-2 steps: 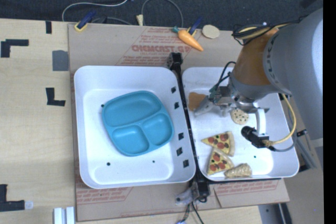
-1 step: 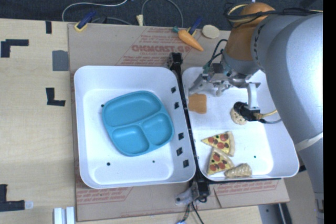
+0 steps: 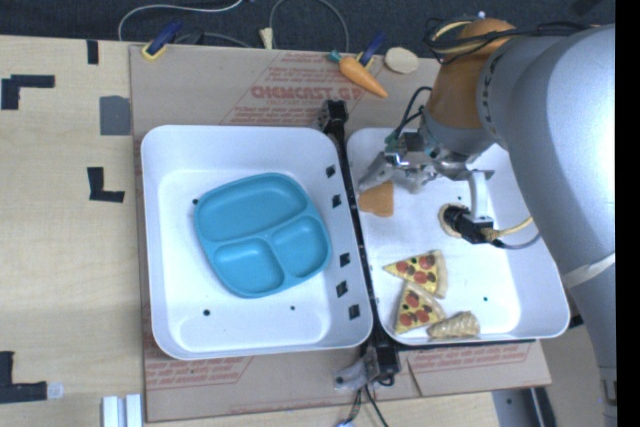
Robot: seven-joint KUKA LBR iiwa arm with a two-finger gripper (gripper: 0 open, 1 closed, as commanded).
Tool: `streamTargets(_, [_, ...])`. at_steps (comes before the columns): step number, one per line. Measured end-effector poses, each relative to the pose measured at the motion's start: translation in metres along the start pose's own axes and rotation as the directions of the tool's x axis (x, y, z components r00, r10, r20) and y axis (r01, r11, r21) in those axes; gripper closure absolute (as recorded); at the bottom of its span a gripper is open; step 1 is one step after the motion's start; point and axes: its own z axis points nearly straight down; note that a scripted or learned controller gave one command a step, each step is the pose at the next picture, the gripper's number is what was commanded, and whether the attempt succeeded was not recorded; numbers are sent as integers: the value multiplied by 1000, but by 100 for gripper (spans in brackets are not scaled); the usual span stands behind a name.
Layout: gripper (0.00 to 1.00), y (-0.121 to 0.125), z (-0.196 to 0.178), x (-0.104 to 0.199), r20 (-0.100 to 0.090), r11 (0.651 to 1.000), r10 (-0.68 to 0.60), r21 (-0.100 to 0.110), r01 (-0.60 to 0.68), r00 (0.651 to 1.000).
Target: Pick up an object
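Note:
My gripper (image 3: 400, 165) is low in the right bin (image 3: 530, 300), near its far left corner. A tan, bread-like piece (image 3: 377, 202) lies just below and left of it, touching or nearly touching the gripper's tip. Two pizza slices (image 3: 418, 272) (image 3: 412, 308) lie toward the front of the same bin, with a pale pastry piece (image 3: 455, 325) beside them. Whether anything is held cannot be made out. The grey arm with its orange band (image 3: 462, 85) covers the bin's far right part.
The left bin (image 3: 170, 315) holds a blue divided plate (image 3: 262, 233). Behind the bins on the cardboard lie a toy carrot (image 3: 360, 75) and a pale egg-like object (image 3: 402, 60). A black divider with clips (image 3: 345, 215) runs between the bins. A cable loop (image 3: 478, 227) hangs off the wrist.

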Motion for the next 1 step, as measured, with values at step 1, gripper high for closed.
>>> streamTargets(1, [100,1,-11,0,0,1000,-2,-2,2,1000])
